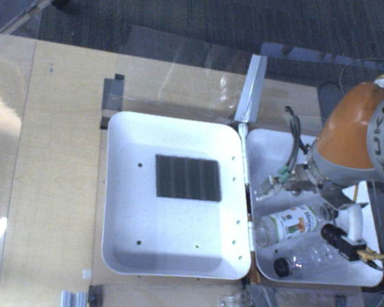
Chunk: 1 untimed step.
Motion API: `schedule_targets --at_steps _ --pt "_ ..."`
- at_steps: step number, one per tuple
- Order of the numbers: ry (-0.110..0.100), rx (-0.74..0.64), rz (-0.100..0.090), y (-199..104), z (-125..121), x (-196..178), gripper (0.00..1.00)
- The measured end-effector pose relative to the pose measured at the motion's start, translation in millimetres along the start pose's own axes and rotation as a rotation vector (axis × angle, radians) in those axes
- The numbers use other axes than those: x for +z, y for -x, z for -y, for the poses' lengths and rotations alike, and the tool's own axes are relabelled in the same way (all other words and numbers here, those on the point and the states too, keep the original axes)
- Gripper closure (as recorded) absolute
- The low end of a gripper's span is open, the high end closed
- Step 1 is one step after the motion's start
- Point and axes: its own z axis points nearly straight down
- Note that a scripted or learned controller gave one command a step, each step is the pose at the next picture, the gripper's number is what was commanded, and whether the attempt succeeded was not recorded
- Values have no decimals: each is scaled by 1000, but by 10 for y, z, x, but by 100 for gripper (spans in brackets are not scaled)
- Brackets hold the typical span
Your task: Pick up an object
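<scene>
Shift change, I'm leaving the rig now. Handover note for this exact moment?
Gripper: low over the upper left part of the right bin; I can't make out anything held in it.
Things: labelled bottle lies on its side just below the gripper; clear bottle with a black cap lies by the front rim. Dark ribbed pad lies flat in the left bin.
Done: nothing lifted yet.
Left: grasp one object and lift it; the labelled bottle looks nearest.

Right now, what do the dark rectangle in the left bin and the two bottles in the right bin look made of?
Dark rectangle: matte, ribbed; likely rubber or foam.
Labelled bottle: glossy clear body, plastic or perhaps glass, white label.
Capped bottle: see-through with glints, probably plastic; cap black.
</scene>
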Motion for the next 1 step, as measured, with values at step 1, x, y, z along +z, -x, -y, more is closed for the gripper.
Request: schedule_targets --at_steps 1 --pt "-4 -78 -1 496 248 462 0"
